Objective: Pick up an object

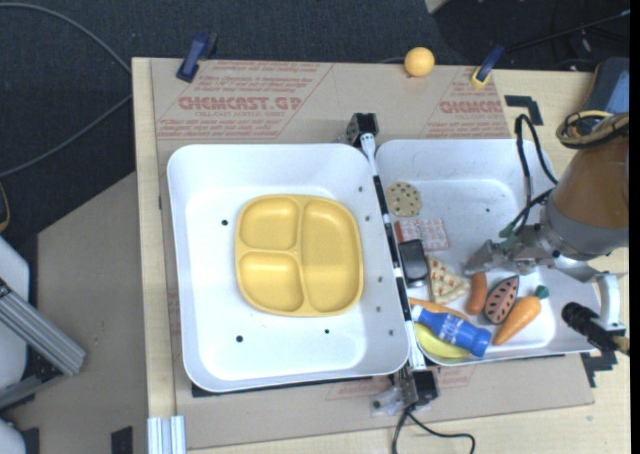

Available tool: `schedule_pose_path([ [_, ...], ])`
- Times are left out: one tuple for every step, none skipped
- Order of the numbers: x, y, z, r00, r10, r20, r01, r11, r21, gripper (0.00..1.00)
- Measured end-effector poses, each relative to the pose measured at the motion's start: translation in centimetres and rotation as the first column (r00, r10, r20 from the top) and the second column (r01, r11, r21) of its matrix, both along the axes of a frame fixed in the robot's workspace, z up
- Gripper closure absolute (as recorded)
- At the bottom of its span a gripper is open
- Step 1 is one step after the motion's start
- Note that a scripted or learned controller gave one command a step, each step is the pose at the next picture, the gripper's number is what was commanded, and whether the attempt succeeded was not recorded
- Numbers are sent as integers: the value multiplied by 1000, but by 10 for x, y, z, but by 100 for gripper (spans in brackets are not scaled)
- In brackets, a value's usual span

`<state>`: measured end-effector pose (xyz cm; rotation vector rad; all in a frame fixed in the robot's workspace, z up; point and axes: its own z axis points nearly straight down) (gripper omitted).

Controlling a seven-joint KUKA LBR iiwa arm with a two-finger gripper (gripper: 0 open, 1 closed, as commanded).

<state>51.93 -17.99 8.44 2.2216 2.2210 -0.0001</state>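
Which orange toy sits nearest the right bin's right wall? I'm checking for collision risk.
The tapered orange plastic carrot with the green tip; the shorter reddish-orange sausage-shaped piece lies further left.

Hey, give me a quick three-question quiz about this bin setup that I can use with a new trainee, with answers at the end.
1. True or false: the yellow divided plate lies in the left bin.
2. Multiple choice: the ball on the bench beyond the bins is A) blue, B) orange-yellow, C) green.
3. Short answer: which toy lies immediately right of the watermelon slice in the right bin?

Key
1. True.
2. B.
3. The carrot, near that bin's front right corner. The end effector hangs just above these toys.
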Motion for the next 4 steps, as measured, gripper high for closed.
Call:
schedule_pose_path([
  [-22,39,0,1000,1,-2,-1,1000,2,0],
  [-41,28,0,1000,0,-2,0,1000,1,0],
  [-40,29,10,1000,0,1,0,1000,1,100],
  [-39,102,101,1000,3,2,-3,1000,1,100],
])
